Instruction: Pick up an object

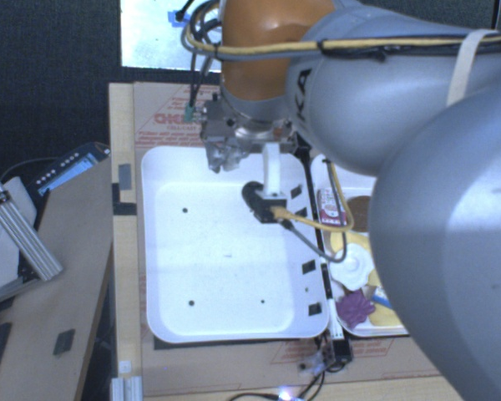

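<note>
Candidate objects sit in the right shallow white plastic bin (338, 172), mostly hidden by the arm: a crumpled purple soft item (355, 306), a white rounded piece (355, 267), a red-and-white printed flat packet (329, 208). All lie right of and below the grey metal jaws (221, 159), well apart. Jaws hang over the left white bin (163, 249), far edge; nothing seen between them. Spread or pressed together: cannot tell.
</note>
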Robot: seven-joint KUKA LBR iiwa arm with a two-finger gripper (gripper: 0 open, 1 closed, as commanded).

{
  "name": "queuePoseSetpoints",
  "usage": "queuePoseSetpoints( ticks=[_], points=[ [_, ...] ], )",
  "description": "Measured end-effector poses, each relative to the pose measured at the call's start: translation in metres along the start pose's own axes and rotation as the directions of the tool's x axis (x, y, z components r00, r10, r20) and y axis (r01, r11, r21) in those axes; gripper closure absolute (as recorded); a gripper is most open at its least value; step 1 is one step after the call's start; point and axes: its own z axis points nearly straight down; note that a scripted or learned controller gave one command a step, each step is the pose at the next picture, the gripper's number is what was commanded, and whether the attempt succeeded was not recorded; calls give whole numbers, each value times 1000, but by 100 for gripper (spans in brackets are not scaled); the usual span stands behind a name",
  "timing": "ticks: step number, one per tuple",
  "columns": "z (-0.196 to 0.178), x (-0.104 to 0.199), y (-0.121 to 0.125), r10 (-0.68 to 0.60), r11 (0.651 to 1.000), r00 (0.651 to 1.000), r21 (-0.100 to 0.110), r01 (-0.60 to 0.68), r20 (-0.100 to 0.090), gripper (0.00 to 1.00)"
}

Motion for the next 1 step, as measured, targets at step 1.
queuePoseSetpoints(
  ticks=[1],
  points=[
    [-39, 18, 63, -7, 1000, 1000, -12, 7, -4, 100]
  ],
)
